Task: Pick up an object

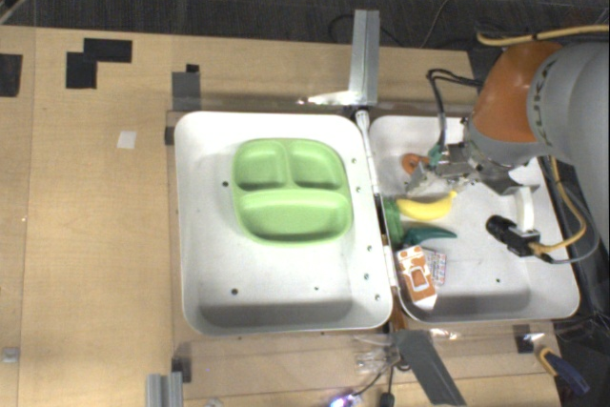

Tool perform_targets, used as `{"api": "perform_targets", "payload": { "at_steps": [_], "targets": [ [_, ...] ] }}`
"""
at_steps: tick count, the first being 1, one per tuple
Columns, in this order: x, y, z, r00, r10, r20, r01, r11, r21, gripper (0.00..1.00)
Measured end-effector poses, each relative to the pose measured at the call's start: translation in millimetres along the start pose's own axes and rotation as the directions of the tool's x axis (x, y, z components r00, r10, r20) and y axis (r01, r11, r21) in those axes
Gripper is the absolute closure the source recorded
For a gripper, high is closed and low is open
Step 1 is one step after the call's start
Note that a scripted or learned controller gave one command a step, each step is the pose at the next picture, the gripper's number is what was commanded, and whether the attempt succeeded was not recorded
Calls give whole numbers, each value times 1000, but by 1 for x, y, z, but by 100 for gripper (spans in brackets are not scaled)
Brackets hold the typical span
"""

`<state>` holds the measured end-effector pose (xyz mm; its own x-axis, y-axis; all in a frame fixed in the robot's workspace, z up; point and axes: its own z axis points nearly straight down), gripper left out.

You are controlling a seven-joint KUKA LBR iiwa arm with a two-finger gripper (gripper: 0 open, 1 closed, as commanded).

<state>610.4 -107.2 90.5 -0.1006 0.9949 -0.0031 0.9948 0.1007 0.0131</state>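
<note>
Gripper (444,169): I had it low over the banana (426,206), ready to grab.
Grip: I couldn't tell.

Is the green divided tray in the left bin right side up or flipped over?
Right side up. The green divided tray shows its three hollow compartments facing the camera, two small at the back and one wide in front, lying flat in the left bin.

A single fixed camera hangs above the bench (86,234) and looks down at a slant — far enough off to take in both white bins side by side, the left bin (205,234) and the right bin (496,286), with dark floor beyond the bench's far edge. The arm (558,100) enters from the view's right.
</note>
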Motion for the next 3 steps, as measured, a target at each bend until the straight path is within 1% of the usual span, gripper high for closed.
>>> {"api": "perform_targets", "payload": {
  "at_steps": [1, 2, 3],
  "targets": [
    [14, -30, -30, 996, -94, -4, 94, 996, 9, 0],
    [5, -86, -40, 998, -67, -4, 67, 998, 10, 0],
    [-14, -122, -130, 982, -190, -3, 190, 982, 7, 0]
  ]
}}
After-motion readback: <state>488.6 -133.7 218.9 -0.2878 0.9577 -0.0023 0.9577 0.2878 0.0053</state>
